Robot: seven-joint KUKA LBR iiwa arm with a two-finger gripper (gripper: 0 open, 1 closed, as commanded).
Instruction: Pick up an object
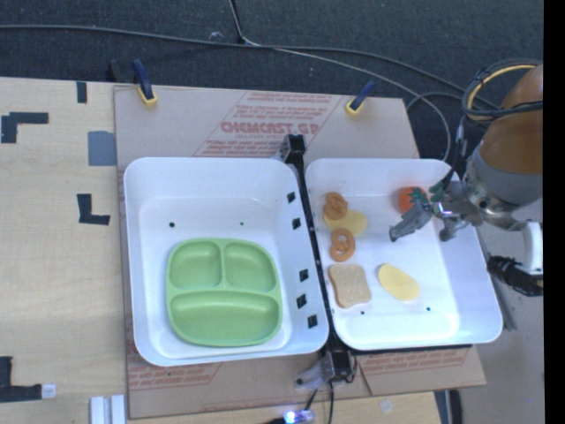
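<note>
Lying in the right bin (459, 321) are several small toy foods: a red and green piece, perhaps a tomato (410, 198), near the far right side; two brown pretzel-like rings (335, 207) (342, 244) close to the divider; a pale yellow piece (355, 223) between them; a slice of toast (350, 284) toward the near edge; and a yellow oval chip (398, 282) just beside the toast. The pincer (427, 216) is seen low over the right part of that bin, just beside the red piece, with one dark finger (407, 227) stretched leftward over the white floor. Nothing is seen between its fingers; whether they are spread or closed cannot be told. The grey arm (512, 170), with its orange band, is seen entering from the right.

A green divided plate (224, 291) with three compartments is held in the left bin (141, 193). Both bins are set on a cardboard sheet (256, 126) printed with red lettering, fixed to the bench (53, 237) by two blue and yellow clamps (143, 85) (359, 101) at its far edge. Black cables (265, 42) are laid across the dark floor beyond.
</note>
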